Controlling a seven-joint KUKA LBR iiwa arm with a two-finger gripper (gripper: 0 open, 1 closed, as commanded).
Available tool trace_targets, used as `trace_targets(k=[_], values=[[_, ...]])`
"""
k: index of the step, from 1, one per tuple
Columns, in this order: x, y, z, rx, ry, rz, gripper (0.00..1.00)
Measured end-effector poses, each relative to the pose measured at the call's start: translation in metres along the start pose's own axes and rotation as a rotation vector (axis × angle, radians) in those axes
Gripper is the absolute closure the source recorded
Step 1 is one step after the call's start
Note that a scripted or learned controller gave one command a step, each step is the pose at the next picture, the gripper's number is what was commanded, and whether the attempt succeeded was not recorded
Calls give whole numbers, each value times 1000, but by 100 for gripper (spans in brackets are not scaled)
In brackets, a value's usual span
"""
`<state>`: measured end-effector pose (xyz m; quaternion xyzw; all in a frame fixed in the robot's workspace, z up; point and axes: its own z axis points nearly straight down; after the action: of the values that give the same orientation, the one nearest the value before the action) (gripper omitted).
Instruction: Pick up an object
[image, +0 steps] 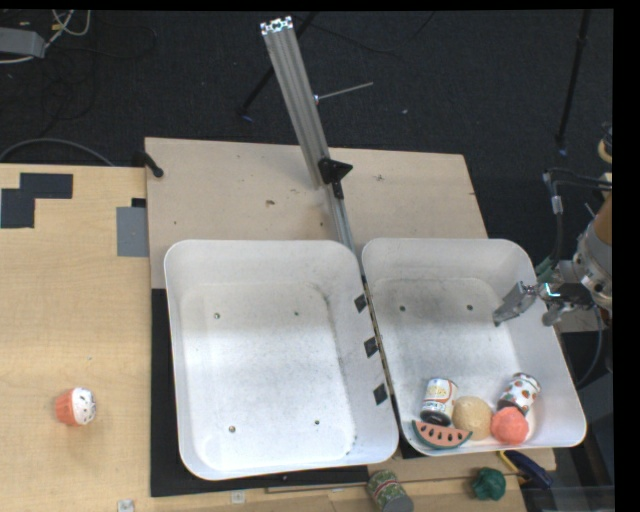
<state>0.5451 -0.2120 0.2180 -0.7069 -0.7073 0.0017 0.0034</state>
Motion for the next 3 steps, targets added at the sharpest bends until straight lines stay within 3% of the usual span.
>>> trace_targets(k=[1,3], values=[[0,1,-2,-5,-1,0,0],[4,12,98,0,1,-1,0]])
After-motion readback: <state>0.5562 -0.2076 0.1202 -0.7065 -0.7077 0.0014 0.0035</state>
